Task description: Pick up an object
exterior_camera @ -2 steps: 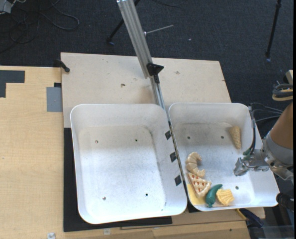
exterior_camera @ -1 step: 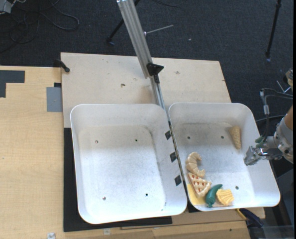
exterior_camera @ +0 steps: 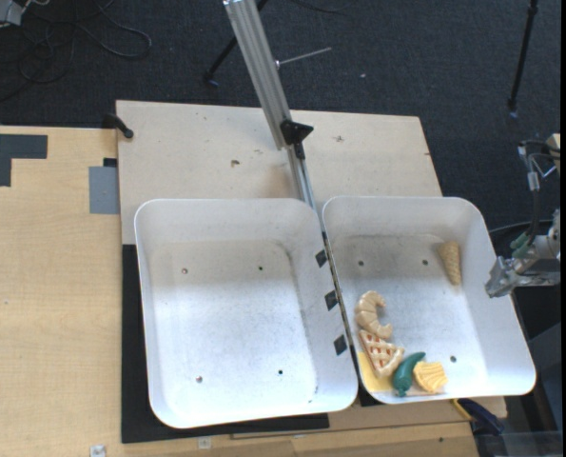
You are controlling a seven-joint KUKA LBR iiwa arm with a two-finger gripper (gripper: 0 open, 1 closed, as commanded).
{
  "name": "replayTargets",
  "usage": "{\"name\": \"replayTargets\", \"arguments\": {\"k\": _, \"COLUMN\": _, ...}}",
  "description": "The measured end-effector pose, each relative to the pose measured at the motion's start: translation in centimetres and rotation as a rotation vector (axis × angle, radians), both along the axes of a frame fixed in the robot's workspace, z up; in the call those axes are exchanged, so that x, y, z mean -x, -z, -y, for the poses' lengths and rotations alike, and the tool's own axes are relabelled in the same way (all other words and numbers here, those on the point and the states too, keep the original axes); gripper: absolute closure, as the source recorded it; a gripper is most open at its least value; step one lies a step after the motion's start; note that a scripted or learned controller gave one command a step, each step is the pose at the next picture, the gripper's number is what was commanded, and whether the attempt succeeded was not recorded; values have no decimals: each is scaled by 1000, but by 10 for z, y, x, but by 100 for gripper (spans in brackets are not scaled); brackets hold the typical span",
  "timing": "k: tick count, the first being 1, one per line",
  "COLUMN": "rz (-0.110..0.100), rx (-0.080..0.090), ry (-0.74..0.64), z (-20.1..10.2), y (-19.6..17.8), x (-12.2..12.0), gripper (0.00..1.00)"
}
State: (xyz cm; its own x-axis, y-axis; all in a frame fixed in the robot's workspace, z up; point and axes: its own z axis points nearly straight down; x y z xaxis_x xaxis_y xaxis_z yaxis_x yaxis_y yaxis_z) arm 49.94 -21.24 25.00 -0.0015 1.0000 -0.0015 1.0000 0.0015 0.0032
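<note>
We see five small toy food pieces lying in the right-hand shallow white plastic bin (exterior_camera: 473, 227), which sits in the lower right of the frame. A tan, cone-shaped ribbed piece (exterior_camera: 451, 262) lies alone near the bin's right wall, well apart from the others. A pale curled croissant-shaped piece (exterior_camera: 372, 314) rests close to the bin's left wall, and just below it lies a cream wedge with a red lattice pattern (exterior_camera: 382, 356). Near the bin's lower rim, a dark green pepper-shaped piece (exterior_camera: 405, 371) lies just beside a yellow ridged piece (exterior_camera: 431, 377).

The grey metal gripper (exterior_camera: 507, 278) shows at the right edge of the frame, just outside the bin's right rim and above its level; we cannot tell how its tips are set, and nothing is seen in them.

The left-hand shallow white plastic bin (exterior_camera: 168, 227) stands side by side with the first, the two touching along a middle seam. Both rest on a pale wooden bench top (exterior_camera: 206, 150). A slanted silver aluminium rail (exterior_camera: 263, 74) runs from the top centre of the frame down to the seam between the bins.
</note>
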Motion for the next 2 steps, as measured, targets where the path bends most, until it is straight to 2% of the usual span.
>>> {"name": "replayTargets", "arguments": {"k": 1, "rz": -1, "rx": -1, "ry": 0, "z": 1, "y": -42, "x": -1, "gripper": 100}}
{"name": "replayTargets", "arguments": {"k": 2, "rz": -5, "rx": -4, "ry": -3, "z": -52, "y": -44, "x": -3, "gripper": 100}}
